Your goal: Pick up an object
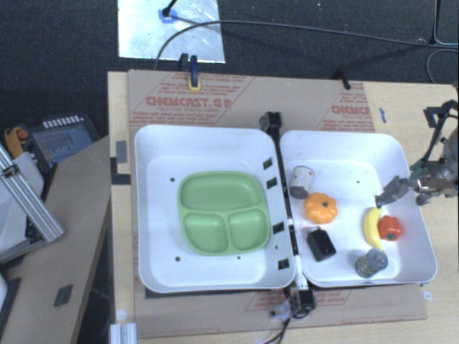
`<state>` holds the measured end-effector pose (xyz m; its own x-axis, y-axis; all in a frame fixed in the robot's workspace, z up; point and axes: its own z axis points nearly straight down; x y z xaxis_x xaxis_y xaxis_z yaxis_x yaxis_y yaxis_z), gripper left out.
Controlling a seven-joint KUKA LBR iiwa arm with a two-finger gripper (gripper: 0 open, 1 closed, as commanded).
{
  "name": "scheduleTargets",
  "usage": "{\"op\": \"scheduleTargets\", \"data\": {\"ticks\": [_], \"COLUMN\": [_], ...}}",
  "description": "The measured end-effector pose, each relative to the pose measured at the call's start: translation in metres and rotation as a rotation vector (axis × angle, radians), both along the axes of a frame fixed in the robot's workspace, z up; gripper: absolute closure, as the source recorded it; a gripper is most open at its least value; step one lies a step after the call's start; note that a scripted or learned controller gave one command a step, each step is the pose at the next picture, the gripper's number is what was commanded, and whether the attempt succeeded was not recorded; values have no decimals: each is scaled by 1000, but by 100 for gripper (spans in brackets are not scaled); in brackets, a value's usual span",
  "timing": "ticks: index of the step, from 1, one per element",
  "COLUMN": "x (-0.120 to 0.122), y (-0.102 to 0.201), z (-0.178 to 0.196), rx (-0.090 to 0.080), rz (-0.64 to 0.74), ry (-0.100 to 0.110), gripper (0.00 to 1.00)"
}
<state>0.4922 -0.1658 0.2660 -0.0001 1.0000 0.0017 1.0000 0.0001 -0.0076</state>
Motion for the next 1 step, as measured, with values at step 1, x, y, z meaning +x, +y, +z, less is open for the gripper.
{"op": "scheduleTargets", "data": {"ticks": [1], "x": [2], "y": [0], "z": [5], "rx": [-3], "rz": [3], "ry": [-10], "gripper": [0]}}
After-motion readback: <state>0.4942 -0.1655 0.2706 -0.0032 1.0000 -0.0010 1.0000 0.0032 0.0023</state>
